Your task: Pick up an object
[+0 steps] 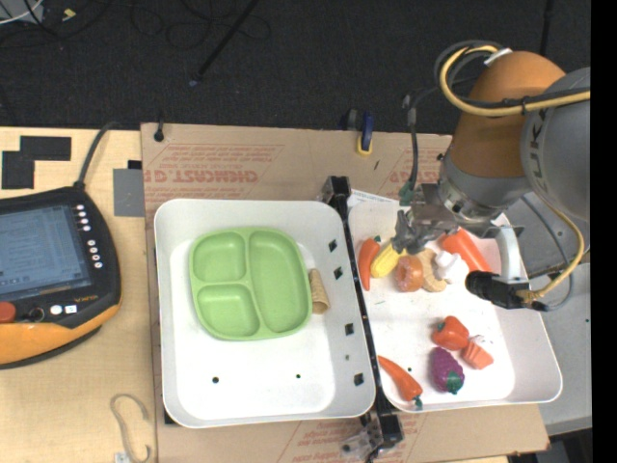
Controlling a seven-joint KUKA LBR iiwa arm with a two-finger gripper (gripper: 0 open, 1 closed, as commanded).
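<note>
The right bin [521, 379] holds several toy foods. At its far end a yellow piece [385, 261], an orange-red piece [368, 257], a brown onion-like piece [410, 274] and a white piece [440, 269] lie bunched together. My gripper [415, 233] hangs right over this bunch, between the yellow and brown pieces. An orange carrot [468, 250] lies just to its right, partly under the wrist. Nearer the front lie a red pepper [449, 332], a small orange piece [477, 356], a purple piece [445, 370] and a red chili [400, 378].
The left bin [183, 374] carries a green divided plate [249, 284] and a small tan roll [319, 292] by its right wall. A black rail [349, 297] joins the bins. A teach pendant [48, 268] lies far left. A black cable end [496, 287] hangs over the right bin.
</note>
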